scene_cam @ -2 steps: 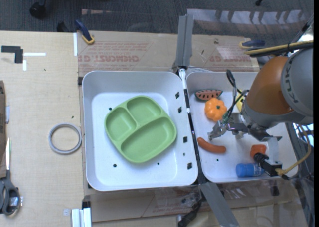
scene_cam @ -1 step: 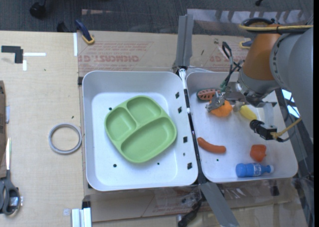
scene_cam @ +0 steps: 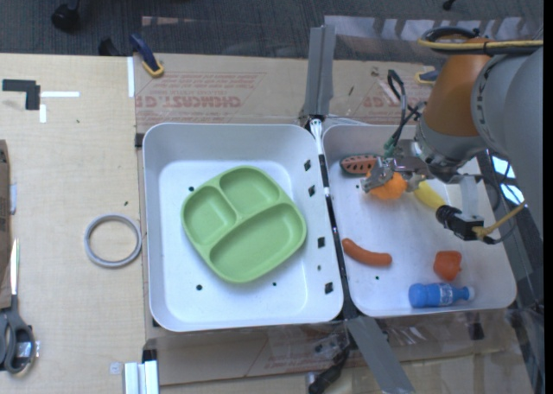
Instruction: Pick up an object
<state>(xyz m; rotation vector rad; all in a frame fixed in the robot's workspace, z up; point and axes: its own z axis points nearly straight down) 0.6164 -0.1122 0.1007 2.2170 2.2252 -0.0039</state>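
Gripper [scene_cam: 386, 178] sits low in the right white bin [scene_cam: 380, 284], its fingers closed around a small round orange ball [scene_cam: 390, 187]. Nearest the camera in that bin lie a blue plastic bottle [scene_cam: 440, 295] on its side, a small red-orange cup [scene_cam: 447, 264] and an orange sausage-shaped toy [scene_cam: 366, 253]. Just beyond the gripper lies a reddish ridged toy [scene_cam: 358, 162]; a yellow piece [scene_cam: 429, 193] peeks out beside the wrist, partly hidden. Reaching in from the right, the grey arm [scene_cam: 510, 107] bends downward, cut off at the edge. In the left white bin [scene_cam: 164, 297] rests a green divided plate [scene_cam: 244, 224].
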